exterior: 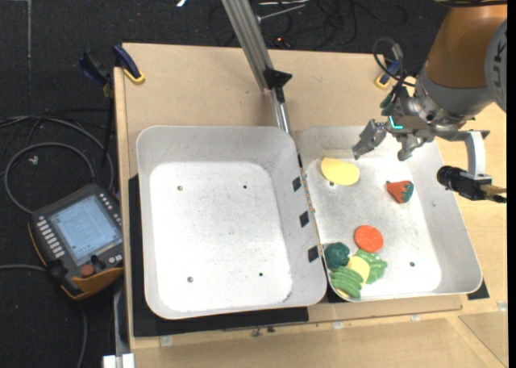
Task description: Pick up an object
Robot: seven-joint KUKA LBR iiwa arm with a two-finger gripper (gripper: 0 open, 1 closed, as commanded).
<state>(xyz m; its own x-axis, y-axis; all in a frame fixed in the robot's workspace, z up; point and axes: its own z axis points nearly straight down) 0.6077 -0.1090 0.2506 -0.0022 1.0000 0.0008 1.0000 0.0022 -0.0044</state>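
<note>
The tool (pixel 389 142) hangs over the far edge of the right bin (pixel 451 273), its two fingers spread apart and grasping nothing. It sits high, apparently poised between candidates and not yet committed to one.

Candidate objects all lie in the right bin. A yellow piece (pixel 340 172) lies nearest the tool, just below its left finger. A red piece with a green end (pixel 399 190) lies to the right of that, apart from it. An orange disc (pixel 368 237) sits nearer the front, and a cluster of green and yellow pieces (pixel 353 267) is crowded into the near left corner, touching one another, which in my judgement makes a clean grip there harder.

The left bin (pixel 161 156) holds nothing to pick.

The arm (pixel 463 52) is cut off at the right edge. What the clustered pieces are cannot be made out.
</note>
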